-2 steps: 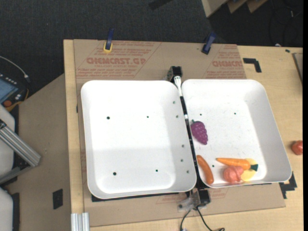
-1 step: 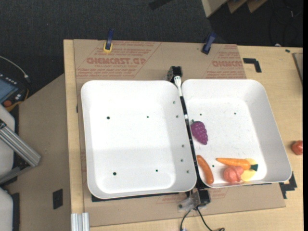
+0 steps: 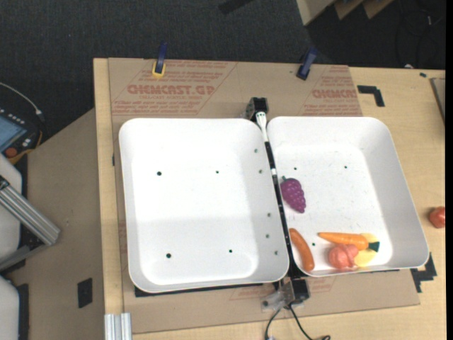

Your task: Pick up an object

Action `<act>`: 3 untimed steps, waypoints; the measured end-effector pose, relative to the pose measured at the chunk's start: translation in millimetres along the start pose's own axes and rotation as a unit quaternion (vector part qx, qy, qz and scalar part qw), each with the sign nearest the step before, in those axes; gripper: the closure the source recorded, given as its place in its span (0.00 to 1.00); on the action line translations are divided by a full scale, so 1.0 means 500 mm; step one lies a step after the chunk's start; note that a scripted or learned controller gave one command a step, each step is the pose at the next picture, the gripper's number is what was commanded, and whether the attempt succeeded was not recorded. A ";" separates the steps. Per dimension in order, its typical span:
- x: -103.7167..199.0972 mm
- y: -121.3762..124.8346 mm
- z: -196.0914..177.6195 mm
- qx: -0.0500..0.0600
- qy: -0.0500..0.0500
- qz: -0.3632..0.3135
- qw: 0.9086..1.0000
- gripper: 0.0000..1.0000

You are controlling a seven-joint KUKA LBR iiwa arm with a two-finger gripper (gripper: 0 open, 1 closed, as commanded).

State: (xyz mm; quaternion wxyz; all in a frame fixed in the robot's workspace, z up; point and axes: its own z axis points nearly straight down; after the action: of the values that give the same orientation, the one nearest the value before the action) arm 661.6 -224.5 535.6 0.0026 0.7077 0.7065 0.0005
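Note:
Several toy foods lie in the right bin (image 3: 368, 147). A purple grape bunch (image 3: 293, 194) rests near the bin's left wall. An orange-red sausage-shaped piece (image 3: 302, 249) lies at the front left corner. An orange carrot (image 3: 345, 239) lies along the front, with a pink round piece (image 3: 342, 257) and a small yellow piece (image 3: 364, 258) just in front of it.
The left bin (image 3: 141, 190) sits beside the right one on a brown board. A small red-orange object (image 3: 437, 217) lies on the board right of the right bin. Two clamps (image 3: 160, 64) hold the board's far edge.

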 end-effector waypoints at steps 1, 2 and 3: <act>0.037 0.010 -0.001 0.001 0.000 -0.001 1.000 1.00; 0.000 -0.010 -0.001 0.002 0.001 0.000 1.000 1.00; 0.000 -0.138 -0.003 0.003 0.001 0.001 1.000 1.00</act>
State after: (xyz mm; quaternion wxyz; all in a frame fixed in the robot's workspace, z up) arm 592.4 -224.5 536.9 -0.0002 0.7083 0.7059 -0.0004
